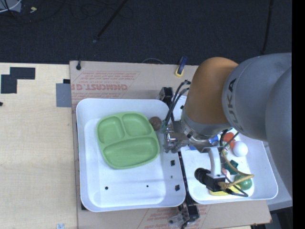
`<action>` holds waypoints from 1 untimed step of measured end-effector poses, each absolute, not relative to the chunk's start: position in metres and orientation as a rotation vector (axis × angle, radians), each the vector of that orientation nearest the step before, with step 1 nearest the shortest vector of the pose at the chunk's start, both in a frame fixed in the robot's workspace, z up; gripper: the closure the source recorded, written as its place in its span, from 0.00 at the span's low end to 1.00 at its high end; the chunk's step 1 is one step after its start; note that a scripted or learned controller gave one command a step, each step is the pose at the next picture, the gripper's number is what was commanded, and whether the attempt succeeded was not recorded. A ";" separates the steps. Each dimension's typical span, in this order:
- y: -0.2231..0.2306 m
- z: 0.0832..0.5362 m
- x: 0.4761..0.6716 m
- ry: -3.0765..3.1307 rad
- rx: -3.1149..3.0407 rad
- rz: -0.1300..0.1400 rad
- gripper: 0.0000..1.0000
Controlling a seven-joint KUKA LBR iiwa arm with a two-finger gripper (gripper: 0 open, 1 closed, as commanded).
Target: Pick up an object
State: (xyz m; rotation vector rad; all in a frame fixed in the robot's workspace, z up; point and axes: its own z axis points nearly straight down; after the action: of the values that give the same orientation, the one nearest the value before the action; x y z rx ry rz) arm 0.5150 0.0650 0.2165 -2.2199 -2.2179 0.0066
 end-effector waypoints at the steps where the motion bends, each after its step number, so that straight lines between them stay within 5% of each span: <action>1: 0.065 0.217 0.519 -2.221 -2.218 0.004 1.00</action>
State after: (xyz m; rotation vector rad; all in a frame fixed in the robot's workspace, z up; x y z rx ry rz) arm 0.5192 0.0655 0.2171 -2.2185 -2.2214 0.0041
